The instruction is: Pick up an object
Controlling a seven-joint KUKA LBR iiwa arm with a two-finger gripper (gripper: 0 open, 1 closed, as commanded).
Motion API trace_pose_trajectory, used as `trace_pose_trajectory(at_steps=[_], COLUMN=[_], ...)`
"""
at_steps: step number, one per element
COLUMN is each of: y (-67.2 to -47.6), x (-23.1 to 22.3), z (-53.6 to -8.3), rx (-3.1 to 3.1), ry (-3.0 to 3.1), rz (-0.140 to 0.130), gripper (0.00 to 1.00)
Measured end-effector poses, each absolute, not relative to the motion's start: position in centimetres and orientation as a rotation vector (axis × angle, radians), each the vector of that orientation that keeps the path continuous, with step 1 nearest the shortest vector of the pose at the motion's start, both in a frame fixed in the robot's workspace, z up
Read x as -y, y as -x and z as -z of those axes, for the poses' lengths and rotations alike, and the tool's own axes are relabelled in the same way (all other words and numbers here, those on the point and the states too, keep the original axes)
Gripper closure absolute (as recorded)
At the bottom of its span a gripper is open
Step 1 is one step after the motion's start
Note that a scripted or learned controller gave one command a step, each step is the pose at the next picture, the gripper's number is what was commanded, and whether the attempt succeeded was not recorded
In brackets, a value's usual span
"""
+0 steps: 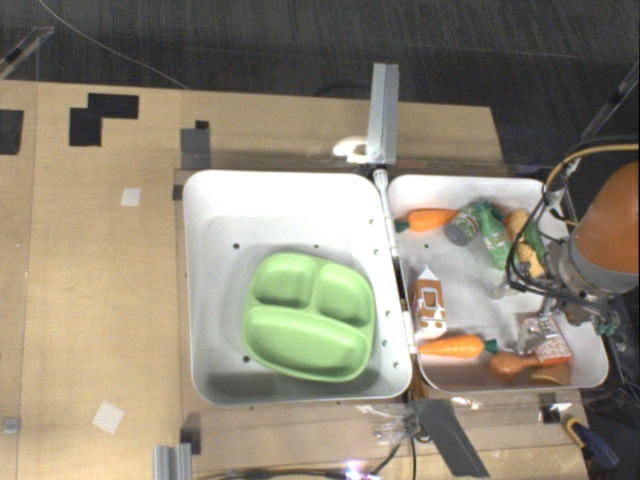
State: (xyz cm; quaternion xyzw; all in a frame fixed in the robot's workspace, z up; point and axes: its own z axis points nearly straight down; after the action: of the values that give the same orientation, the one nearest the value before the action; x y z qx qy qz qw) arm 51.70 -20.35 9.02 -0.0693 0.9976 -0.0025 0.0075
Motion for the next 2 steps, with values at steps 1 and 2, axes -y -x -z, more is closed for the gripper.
trace_pose_trajectory(at_steps=[1, 2], y=[-52.5, -54.3], x=[20.6, 20.6], z=[-9.0, -9.0], rx=[-3.121, -3.107], ry=[0.211, 0.354], rz=[0.007, 0.009], gripper=[0.0, 0.0])
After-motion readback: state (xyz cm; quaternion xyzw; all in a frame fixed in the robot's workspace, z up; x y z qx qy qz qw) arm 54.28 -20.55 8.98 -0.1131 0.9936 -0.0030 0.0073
